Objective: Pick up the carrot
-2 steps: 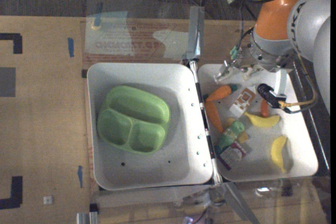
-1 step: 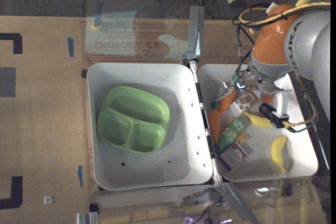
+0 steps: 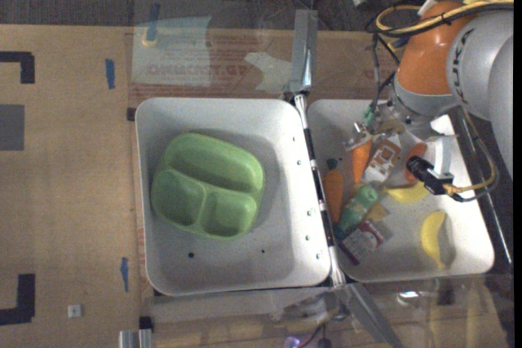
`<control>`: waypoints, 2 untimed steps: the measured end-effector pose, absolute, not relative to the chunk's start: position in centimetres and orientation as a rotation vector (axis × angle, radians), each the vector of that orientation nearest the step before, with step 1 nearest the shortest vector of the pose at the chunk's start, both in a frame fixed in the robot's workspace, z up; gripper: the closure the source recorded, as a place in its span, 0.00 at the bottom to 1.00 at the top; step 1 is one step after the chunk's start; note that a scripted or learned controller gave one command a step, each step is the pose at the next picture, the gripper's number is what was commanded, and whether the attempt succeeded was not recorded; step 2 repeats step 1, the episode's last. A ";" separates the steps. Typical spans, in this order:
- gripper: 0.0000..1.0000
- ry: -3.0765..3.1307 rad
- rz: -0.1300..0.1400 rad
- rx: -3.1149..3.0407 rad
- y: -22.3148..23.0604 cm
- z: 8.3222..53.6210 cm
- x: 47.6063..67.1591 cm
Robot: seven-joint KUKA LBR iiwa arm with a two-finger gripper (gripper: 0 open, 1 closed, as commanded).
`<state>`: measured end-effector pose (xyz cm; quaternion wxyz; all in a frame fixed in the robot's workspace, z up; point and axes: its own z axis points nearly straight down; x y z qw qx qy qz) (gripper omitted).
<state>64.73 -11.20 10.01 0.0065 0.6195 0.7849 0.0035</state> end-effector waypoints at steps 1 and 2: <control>1.00 2.436 0.003 1.979 -3.2 18.6 66.8; 1.00 2.436 0.003 1.979 -3.2 18.6 66.8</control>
